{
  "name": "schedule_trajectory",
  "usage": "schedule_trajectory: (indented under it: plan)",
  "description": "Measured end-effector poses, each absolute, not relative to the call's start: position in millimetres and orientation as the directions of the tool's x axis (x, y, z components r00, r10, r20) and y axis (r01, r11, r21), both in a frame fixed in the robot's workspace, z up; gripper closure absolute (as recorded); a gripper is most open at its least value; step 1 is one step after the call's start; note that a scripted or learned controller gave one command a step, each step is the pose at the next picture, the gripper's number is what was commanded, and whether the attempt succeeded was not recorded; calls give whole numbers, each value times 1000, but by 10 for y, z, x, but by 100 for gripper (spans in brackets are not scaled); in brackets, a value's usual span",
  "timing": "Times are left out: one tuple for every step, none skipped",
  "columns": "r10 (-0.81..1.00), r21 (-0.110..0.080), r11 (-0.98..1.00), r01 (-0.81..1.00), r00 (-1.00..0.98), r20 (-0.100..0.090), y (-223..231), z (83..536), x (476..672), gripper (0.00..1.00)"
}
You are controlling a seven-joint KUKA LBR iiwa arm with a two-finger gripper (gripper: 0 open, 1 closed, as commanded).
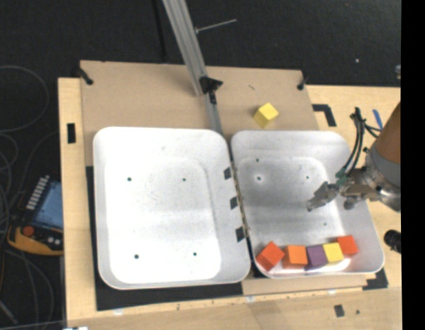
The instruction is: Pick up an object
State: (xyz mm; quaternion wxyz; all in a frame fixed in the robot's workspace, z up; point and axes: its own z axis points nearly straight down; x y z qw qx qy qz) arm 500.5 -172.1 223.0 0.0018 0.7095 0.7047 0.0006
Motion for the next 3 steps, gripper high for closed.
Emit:
schedule_trajectory:
  plan:
    - [1000,3,-9,1000,9,-3,-1226,953,4841,0]
    - [1000,6,4,1000,-4,-2,-906,979,4918,0]
    - [1000,10,4,1000,-4,-3,-975,2417,5102,0]
